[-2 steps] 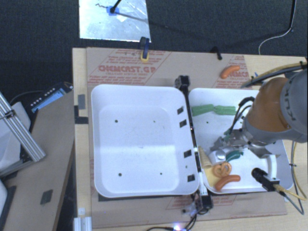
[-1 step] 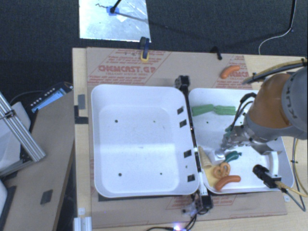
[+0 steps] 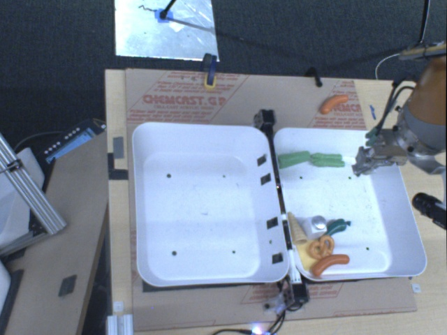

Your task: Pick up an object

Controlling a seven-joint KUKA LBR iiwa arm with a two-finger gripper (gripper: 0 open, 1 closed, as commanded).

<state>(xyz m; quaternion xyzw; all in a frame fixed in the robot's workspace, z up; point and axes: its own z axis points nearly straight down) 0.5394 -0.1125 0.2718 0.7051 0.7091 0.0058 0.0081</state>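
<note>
Where right bin (image 3: 398, 208) nears camera: orange sausage (image 3: 330, 263), pretzel (image 3: 322, 246), yellow wedge (image 3: 299, 230), silver piece (image 3: 318, 224), dark-green item (image 3: 338, 225) clustered | farther in same bin: green bean pod (image 3: 311, 160), long, bumpy, flat | gripper (image 3: 363, 165) just right of pod, fingers' spread cannot tell | left bin (image 3: 202, 201) | worktop (image 3: 181, 96) beyond: orange sausage toy (image 3: 334, 104)

The right bin's (image 3: 408, 208) middle lies open between the green pod (image 3: 311, 160) and the near-corner clutter (image 3: 318, 239)
</note>
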